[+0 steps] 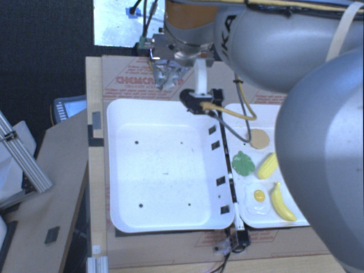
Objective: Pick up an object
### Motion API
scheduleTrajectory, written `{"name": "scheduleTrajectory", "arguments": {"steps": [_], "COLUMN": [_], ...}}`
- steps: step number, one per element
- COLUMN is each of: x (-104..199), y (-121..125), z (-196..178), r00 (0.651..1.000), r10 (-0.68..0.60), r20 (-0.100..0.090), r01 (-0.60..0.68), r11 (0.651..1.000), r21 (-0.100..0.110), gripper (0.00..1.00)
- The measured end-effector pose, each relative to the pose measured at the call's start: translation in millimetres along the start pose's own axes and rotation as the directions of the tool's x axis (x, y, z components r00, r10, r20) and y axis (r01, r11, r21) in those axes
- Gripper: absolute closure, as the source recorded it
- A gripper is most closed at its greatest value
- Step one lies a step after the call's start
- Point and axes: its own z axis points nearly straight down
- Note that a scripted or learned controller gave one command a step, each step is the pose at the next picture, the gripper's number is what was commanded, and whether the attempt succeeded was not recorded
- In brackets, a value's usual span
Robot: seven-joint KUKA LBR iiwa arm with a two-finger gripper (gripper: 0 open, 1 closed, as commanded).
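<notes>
End effector high at the back of the bench, nothing taken yet

The end effector (165,75) hangs beyond the far rim of the left bin (122,110), over printed cardboard (128,79); it carries nothing that I can see, and whether it is released or clenched I cannot tell. The pickable things lie well apart from it in the right bin (243,219): a green leafy piece (243,164), a tan round disc (259,139), a yellow piece (267,166), a banana (280,202) and a fried egg (258,198). I judge this the approach stage, before any grasp. The next move calls for swinging over the divider to the right bin, choosing one item, and descending squarely on it.
</notes>
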Motion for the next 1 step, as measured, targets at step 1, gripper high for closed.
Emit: {"name": "scheduleTrajectory", "arguments": {"steps": [1], "x": [19.7], "y": [4.5], "z": [-114.9], "r00": [1.0], "r10": [0.001], "r20": [-0.005], "r01": [-0.001], "r11": [1.0], "r21": [-0.018], "gripper": [1.0]}}
